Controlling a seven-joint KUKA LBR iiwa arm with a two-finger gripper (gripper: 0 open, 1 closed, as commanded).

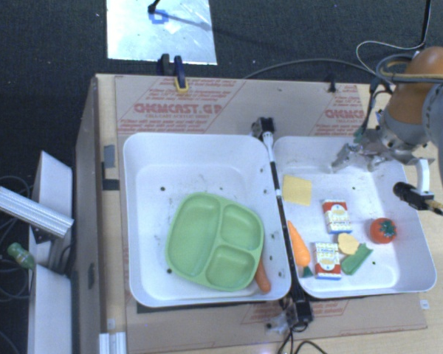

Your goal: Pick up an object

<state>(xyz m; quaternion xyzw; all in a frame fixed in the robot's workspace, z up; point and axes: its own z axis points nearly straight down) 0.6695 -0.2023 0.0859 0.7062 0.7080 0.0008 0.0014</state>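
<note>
In the left bin we saw a green tray, with a carrot at its right edge. In the right bin lay a yellow slice, a second carrot, two small cartons, a yellow piece on a green one, and a tomato. The gripper hung over that bin's far side, holding nothing we could see; we could not tell how its fingers stood.
</note>
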